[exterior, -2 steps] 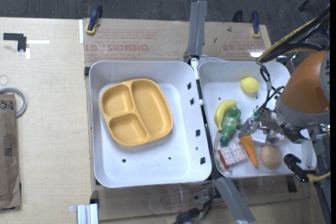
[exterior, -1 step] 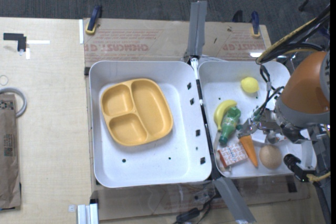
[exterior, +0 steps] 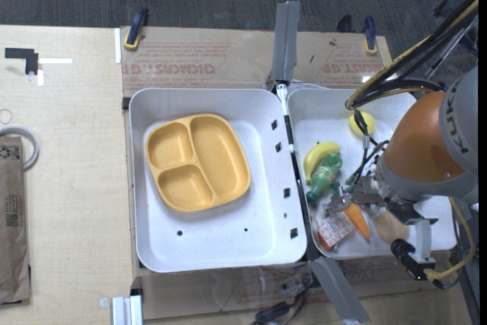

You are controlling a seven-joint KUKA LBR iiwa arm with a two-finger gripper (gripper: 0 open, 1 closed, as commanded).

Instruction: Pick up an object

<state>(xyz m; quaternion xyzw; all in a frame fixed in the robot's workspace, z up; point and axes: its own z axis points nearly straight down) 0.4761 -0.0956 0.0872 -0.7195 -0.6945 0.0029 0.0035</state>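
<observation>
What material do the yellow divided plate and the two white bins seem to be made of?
The yellow divided plate looks like moulded plastic with a matte to satin finish: uniform colour, rounded rims, three smoothly formed compartments. The left white bin and the right white bin seem to be thin, smooth plastic or perhaps coated metal: soft rounded corners and a faint sheen, so the look leaves it open.

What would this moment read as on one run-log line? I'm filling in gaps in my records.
arm: low over right bin | beneath: banana, green bottle, carrot, packet | left bin: yellow tray | grasp: unconfirmed
</observation>
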